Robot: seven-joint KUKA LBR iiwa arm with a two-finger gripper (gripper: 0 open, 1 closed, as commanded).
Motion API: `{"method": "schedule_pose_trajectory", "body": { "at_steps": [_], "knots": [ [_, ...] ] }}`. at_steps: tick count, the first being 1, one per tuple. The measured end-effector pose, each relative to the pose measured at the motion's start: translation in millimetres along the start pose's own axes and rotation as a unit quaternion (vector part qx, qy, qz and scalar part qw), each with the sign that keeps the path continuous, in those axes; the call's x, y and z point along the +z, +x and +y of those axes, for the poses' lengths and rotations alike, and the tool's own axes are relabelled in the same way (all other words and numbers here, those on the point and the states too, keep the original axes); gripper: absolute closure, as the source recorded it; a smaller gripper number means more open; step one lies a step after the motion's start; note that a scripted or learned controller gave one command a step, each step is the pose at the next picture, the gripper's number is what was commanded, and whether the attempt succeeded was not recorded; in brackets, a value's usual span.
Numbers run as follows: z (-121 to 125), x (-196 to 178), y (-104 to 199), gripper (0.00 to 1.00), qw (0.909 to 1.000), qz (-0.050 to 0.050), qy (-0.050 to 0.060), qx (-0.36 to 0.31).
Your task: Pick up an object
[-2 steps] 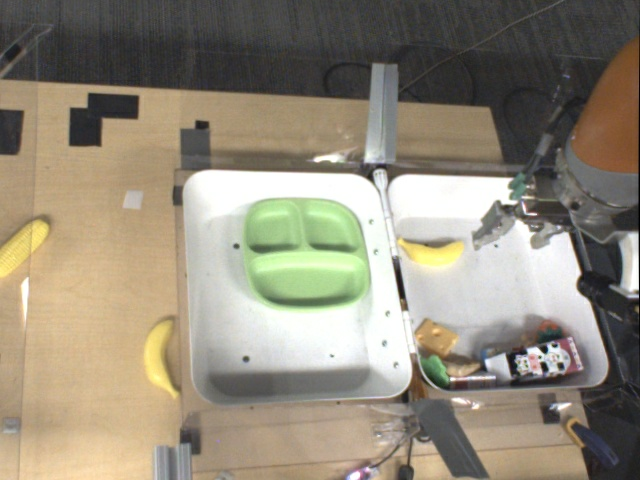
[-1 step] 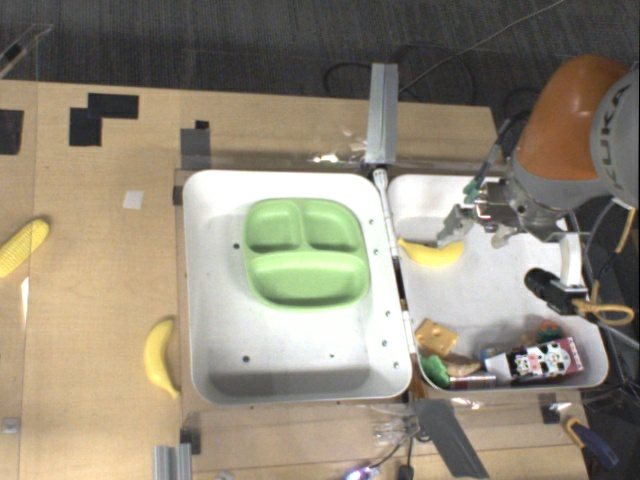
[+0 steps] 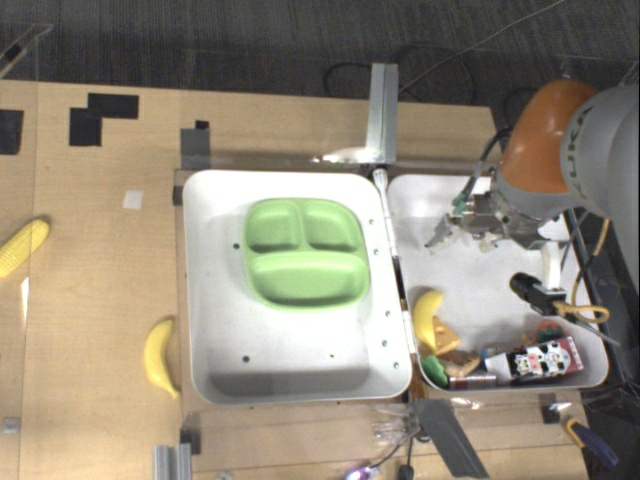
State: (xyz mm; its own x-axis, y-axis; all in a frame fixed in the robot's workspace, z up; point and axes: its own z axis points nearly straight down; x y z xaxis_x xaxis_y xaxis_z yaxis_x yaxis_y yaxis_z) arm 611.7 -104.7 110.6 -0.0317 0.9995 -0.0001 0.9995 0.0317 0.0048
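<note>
Green, my divided plate (image 3: 304,250) sits mid left bin (image 3: 215,368). In the right bin (image 3: 480,278), a banana (image 3: 428,315) and small clutter (image 3: 520,361) crowd the near edge. My tool (image 3: 458,230) hovers near the far edge, fingers spread, holding nothing.

Bright, even overhead light washes the two white bins (image 3: 290,388) nearly to glare, a soft shadow pools along the left bin's lower inside wall, the dark floor across the top stays dim, and the small clutter at lower right reads soft and grainy.
</note>
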Motion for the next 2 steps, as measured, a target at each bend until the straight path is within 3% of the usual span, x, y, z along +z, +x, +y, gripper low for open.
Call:
{"method": "schedule_pose_trajectory", "body": {
  "at_steps": [1, 2],
  "knots": [
    [-70, 17, -26, 0.0, 0.9998, 0.0, 0.0, 0.022],
    [-122, 19, -68, 0.0, 0.9999, -0.002, -0.006, -0.016]
  ]
}}
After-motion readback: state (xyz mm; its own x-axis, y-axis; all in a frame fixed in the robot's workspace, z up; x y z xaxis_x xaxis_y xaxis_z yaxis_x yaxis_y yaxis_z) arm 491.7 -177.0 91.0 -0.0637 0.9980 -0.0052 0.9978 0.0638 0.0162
